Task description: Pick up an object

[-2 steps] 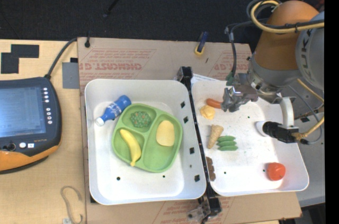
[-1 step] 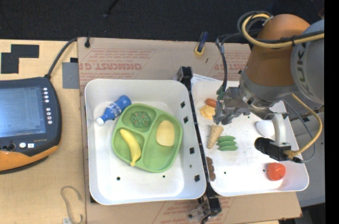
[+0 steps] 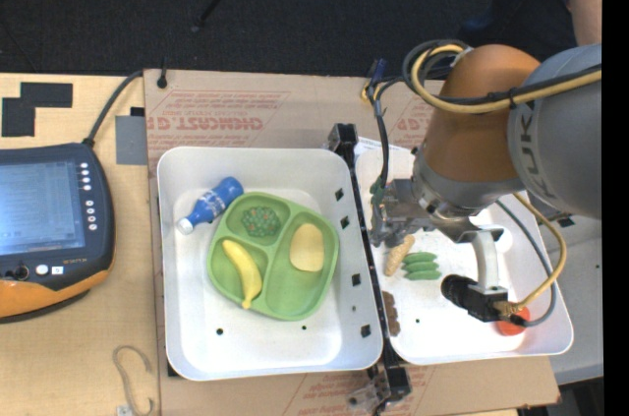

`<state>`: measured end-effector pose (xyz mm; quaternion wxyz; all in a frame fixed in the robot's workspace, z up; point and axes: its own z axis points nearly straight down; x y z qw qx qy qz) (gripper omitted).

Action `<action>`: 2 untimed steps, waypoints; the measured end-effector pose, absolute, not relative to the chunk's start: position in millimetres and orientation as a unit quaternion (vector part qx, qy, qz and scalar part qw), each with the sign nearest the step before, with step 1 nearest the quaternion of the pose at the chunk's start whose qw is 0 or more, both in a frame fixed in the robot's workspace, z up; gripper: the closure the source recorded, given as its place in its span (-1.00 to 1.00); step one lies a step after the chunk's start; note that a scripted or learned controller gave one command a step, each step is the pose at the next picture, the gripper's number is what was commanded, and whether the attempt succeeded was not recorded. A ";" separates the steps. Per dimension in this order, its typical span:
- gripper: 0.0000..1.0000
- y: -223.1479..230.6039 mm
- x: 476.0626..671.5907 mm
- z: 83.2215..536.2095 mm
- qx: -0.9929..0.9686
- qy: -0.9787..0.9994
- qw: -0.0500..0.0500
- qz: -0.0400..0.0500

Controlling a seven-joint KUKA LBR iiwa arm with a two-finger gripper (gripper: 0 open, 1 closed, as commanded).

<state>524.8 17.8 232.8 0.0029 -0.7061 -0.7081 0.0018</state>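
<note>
Pincer (image 3: 393, 225) hangs low in the right bin (image 3: 550, 340), just above the tan piece (image 3: 398, 255) (green pods (image 3: 421, 266) right beside it). Can't tell its state. Risk: it could nudge both and grab neither.

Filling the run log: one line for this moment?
arm: over right white bin | near: green pea pod | left bin: green divided plate with yellow banana

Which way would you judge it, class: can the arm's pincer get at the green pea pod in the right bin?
Probably yes: the pincer hovers just left of the green pea pod, which lies uncovered on the right bin floor.
</note>
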 end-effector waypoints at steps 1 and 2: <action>1.00 22.7 523.4 229.6 -0.707 -0.707 0.002 0.002; 1.00 22.8 522.6 222.5 -0.708 -0.706 0.002 0.002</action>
